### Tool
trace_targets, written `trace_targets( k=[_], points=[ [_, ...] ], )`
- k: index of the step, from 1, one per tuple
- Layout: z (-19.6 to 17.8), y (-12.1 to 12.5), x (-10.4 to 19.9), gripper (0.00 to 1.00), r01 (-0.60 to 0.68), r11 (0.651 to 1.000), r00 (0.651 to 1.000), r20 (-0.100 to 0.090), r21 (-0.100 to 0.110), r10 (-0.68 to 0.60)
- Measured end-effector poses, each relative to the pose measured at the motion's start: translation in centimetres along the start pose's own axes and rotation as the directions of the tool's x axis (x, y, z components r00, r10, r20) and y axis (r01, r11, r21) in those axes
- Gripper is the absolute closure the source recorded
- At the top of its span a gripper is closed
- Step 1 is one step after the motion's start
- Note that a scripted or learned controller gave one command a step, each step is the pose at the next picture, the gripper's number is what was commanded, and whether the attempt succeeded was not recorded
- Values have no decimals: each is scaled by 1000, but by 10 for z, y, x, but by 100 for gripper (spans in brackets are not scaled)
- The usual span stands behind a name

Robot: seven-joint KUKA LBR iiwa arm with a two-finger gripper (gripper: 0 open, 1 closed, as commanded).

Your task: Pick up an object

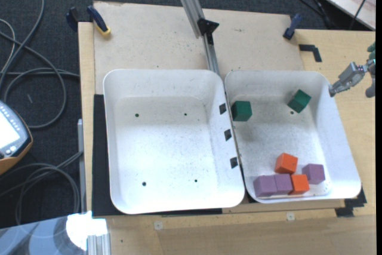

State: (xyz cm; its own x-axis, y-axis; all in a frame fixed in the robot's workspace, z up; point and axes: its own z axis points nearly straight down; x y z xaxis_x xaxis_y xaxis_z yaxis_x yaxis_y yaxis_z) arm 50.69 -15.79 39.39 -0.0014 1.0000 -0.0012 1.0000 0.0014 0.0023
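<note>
Clearly, I have nothing picked up yet. My metal two-finger gripper (345,84) hangs at the right edge, just outside the right white plastic bin (340,128); whether it is released or clenched I cannot tell. Two green cubes (241,110) sit near the bin's far end, with orange and purple blocks (287,162) clustered at its near corner. Reaching in and grasping remain.

You have two blocks (241,110) at the right bin's (337,134) far end, five blocks (289,176) clustered at its near edge
</note>
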Motion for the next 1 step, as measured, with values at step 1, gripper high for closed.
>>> trace_targets(
  k=[1],
  points=[
    [0,0,0,0,0,1000,1000,0,0,0]
  ],
)
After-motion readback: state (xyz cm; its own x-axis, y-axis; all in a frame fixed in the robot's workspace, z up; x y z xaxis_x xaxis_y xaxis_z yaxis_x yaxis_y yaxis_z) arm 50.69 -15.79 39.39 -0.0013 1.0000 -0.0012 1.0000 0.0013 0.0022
